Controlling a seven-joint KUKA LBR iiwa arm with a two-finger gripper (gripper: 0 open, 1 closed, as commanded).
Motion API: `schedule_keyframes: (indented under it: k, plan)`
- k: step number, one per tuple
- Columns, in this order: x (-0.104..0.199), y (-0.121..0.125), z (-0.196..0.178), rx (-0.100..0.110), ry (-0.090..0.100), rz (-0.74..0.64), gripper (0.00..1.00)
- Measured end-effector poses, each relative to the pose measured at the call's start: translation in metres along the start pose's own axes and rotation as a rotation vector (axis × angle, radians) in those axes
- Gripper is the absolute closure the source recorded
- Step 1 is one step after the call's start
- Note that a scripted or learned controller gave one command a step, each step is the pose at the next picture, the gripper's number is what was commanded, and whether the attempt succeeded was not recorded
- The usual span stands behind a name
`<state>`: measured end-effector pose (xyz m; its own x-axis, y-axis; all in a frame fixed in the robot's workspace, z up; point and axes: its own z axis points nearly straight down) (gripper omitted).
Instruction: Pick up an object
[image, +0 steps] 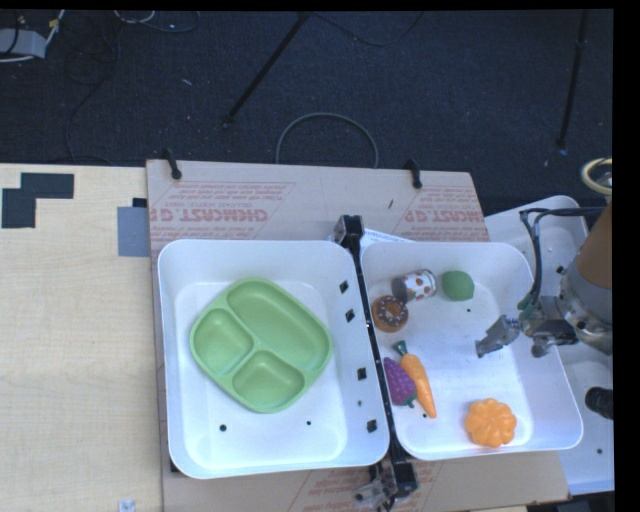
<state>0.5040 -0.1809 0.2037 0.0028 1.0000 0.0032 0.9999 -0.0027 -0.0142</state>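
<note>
The right bin (545, 420) holds several toy items. A chocolate donut (389, 313) lies by a small can (418, 286), with a green ball (458, 285) to their right. An orange carrot (418, 383) lies against purple grapes (399, 381) near the divider. An orange pumpkin (490, 422) sits at the front right. My gripper (518, 340) hovers over the bin's right side, above bare floor between the green ball and the pumpkin. It stands open with nothing between its fingers.
The left bin (185, 400) holds a green divided plate (261, 343). A black divider (366, 350) runs between the bins. Cardboard (300, 205) lies under both bins, and the wooden bench (70, 350) extends to the left.
</note>
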Motion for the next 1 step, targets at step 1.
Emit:
schedule_keyframes:
  k: [1]
  plan:
    - [-0.0001, 0.0029, -0.0063, -0.013, -0.003, -0.003, 0.0]
